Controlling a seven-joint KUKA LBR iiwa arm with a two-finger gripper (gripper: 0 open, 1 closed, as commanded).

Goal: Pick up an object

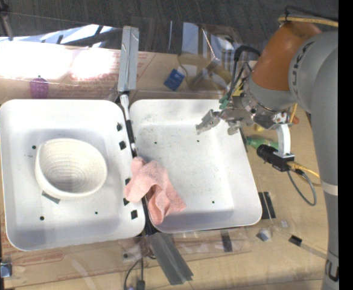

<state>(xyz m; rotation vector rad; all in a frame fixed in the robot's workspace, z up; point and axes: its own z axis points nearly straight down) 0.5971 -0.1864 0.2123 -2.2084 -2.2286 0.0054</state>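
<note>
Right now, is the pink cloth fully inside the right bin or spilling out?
Spilling out. The crumpled pink cloth drapes over the right bin at its left rim, one end reaching the divider beside the left bin.

The right bin (224, 186) served as the landmark. The left bin (19, 162) lay just beside it on its left, the two rims touching along a shared edge. A bowl (70, 168) sat in the left bin, well apart from the right bin's rim. A cloth (154, 189) lay draped over the right bin's near-left corner, partly inside it and partly on the shared edge. The gripper (215, 118) hung above the right bin's far-right part, with the arm (297, 59) reaching in from beyond its right rim. A small block (174, 79) lay on the bench behind the right bin's far rim.
</note>
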